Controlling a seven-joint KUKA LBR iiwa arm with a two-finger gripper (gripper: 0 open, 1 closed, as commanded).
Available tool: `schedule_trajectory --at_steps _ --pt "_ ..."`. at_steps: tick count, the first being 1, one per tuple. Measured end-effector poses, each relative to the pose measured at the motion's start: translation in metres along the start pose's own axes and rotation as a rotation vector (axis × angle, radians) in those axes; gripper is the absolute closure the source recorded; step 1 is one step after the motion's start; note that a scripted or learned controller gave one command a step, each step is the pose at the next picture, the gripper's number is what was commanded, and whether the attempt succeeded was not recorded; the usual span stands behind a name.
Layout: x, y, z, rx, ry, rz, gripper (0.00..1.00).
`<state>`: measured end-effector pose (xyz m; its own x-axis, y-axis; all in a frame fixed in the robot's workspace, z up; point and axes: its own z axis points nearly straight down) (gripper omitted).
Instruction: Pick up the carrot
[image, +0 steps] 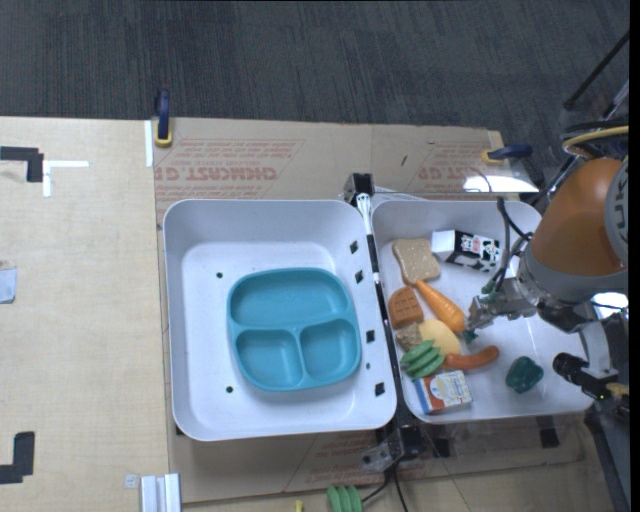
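Camera view: the carrot (440, 304) lies crowded among toy foods in the right bin (560, 402), near its left wall. The gripper (478, 316) hovers just beside it; its grip state is unclear.

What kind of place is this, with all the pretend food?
Probably a robot test lab. A grey and orange robot arm reaches over two white bins on a cardboard-covered bench, with toy food like a carrot to practise grabbing.
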<state>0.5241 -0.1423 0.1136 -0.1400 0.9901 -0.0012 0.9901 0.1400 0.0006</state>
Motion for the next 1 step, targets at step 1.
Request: schedule_trajectory --at_steps 1 --pt "0.0723 -0.0357 -0.0775 0.003 0.0 0.328 1.0"
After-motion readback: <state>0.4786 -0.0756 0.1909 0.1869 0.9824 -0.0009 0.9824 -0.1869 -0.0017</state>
